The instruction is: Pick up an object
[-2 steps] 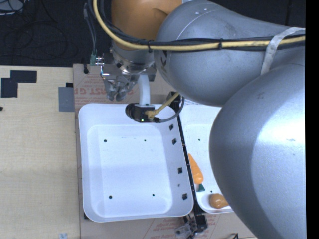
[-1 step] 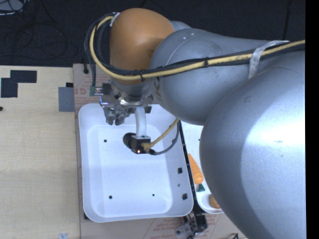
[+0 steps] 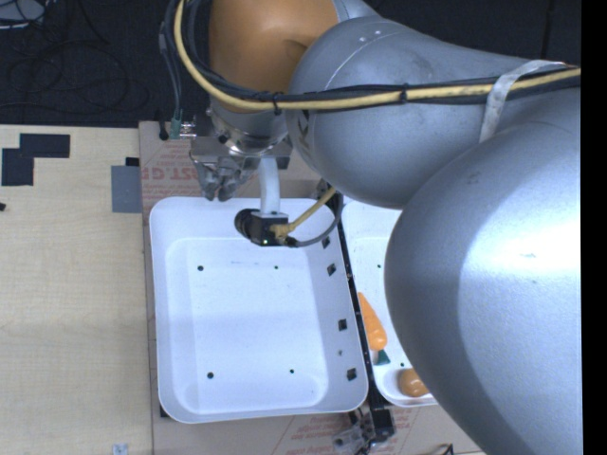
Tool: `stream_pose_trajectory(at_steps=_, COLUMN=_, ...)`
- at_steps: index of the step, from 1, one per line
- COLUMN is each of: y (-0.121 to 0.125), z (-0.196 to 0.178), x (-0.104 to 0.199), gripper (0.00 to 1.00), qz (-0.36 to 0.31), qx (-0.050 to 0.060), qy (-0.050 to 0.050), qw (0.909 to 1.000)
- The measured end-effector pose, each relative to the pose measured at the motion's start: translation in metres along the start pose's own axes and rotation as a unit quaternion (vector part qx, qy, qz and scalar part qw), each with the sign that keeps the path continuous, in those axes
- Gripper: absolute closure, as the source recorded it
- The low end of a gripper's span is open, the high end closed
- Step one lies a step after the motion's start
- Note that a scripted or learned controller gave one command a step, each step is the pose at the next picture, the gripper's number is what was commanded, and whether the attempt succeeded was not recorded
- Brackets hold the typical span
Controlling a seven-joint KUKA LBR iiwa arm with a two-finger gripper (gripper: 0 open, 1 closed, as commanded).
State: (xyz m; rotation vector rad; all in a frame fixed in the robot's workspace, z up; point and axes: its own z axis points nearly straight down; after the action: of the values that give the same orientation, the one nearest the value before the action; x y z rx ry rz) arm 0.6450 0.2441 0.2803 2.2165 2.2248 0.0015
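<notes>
My gripper (image 3: 220,184) hangs below the orange wrist band, over the far rim of the left bin (image 3: 171,349), near its far left corner. No object shows at the gripper. In the right bin (image 3: 353,245), a long orange object (image 3: 373,322) lies against the left wall. A small teal piece (image 3: 381,356) and a round orange object (image 3: 411,383) lie closer to the front. The arm hides most of the right bin.
A black part on a white stem (image 3: 258,226) with a yellow cable hangs from the wrist over the left bin's far edge. The big grey arm (image 3: 474,207) covers the right side. The divider (image 3: 343,292) between the bins carries black clips.
</notes>
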Motion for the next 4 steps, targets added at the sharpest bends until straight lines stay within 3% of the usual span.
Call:
stream_pose_trajectory(at_steps=1, y=-0.002, z=0.011, x=0.001, gripper=1.0, qz=-0.001, qx=0.003, qy=-0.001, qw=1.0)
stream_pose_trajectory(at_steps=2, y=-0.001, z=-0.011, x=0.0, gripper=1.0, qz=-0.001, qx=0.001, qy=0.0, qw=1.0)
stream_pose_trajectory(at_steps=3, y=-0.002, z=0.02, x=0.0, gripper=1.0, qz=-0.001, qx=0.004, qy=-0.001, qw=1.0)
stream_pose_trajectory(at_steps=4, y=-0.001, z=-0.013, x=0.0, gripper=1.0, qz=-0.002, qx=0.001, qy=0.0, qw=1.0)
